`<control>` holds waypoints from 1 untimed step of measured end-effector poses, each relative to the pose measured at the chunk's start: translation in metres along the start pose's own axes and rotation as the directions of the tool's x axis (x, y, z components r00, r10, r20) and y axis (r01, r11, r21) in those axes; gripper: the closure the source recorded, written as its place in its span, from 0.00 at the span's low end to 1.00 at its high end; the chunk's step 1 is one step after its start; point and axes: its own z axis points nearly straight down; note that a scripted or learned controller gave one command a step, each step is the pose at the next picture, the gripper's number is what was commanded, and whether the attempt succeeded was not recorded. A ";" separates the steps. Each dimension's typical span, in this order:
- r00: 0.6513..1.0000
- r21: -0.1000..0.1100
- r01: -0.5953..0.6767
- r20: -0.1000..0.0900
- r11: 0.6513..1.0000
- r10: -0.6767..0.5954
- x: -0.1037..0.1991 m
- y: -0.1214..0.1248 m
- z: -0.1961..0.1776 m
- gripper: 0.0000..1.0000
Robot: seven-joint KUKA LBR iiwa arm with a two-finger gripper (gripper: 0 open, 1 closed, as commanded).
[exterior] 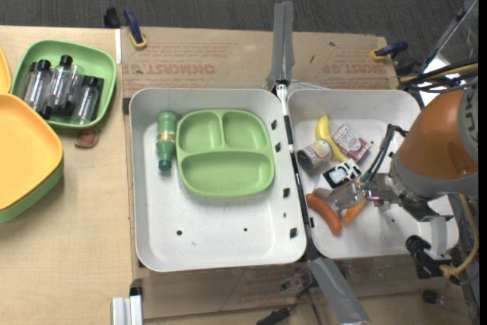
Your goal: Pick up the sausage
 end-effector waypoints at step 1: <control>1.000 0.001 -0.004 0.000 1.000 0.004 -0.001 0.000 -0.008 1.00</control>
